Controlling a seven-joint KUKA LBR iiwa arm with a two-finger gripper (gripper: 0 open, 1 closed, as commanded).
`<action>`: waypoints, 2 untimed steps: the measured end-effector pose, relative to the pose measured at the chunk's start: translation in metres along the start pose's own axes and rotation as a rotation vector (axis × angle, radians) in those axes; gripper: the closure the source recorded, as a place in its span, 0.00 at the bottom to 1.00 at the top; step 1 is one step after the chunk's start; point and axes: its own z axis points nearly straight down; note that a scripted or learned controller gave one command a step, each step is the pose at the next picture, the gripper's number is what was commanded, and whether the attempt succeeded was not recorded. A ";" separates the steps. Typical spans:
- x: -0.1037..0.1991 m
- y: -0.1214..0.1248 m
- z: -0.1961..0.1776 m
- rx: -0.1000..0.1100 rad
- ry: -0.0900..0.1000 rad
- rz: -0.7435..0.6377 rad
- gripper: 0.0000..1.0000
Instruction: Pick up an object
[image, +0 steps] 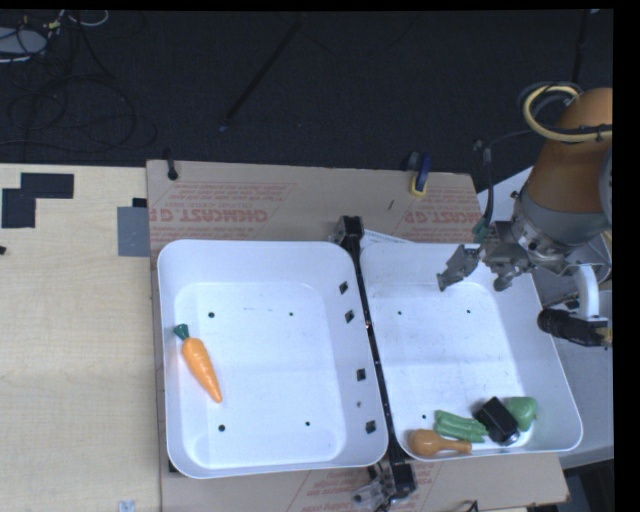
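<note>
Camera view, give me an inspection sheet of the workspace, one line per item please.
Surface: two white bins, left bin and right bin, side by side on a cardboard sheet atop a pale bench.
Job's things: carrot by the left bin's left wall; green vegetable, black block, green piece and tan piece clustered at the right bin's near edge.
Clutter: blue-yellow clip on the cardboard's far edge.
Grippers: gripper above the right bin's far edge, nothing between its fingers.
Cables: yellow loop on the arm; dark cables behind.
Surroundings: dark backdrop.
</note>
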 end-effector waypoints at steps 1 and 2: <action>0.020 0.027 0.146 0.006 0.002 -0.001 0.00; 0.017 0.028 0.128 0.002 0.001 0.005 1.00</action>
